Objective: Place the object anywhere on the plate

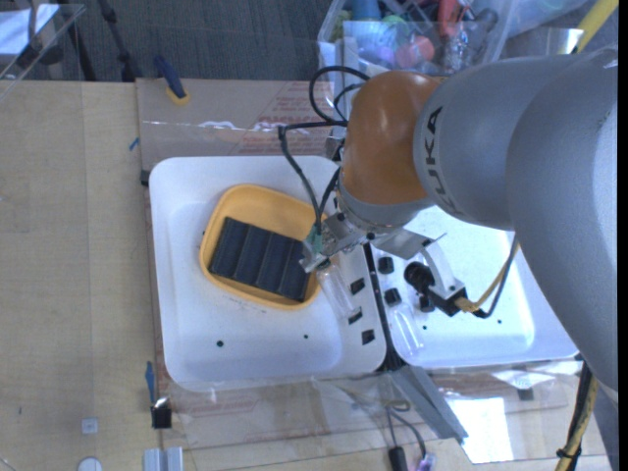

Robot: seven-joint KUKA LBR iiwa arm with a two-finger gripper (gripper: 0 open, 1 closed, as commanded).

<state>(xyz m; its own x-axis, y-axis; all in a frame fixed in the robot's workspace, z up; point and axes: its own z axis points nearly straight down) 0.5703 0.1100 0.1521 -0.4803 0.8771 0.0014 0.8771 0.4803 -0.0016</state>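
Observation:
A yellow plate (235,202) lies in the left white bin (196,332). On the plate rests a flat black ribbed object (260,258), slanting toward the plate's lower right rim. My gripper (317,251) hangs at the plate's right edge, just beside the black object's right end and close to touching it. The orange wrist band (388,145) and grey arm above hide most of the gripper.
The right white bin (481,337) lies partly under the arm, with a small black part (420,276) on its floor. A clear box of colourful items (422,13) stands at the back. Cables (304,165) loop over the plate's far rim.

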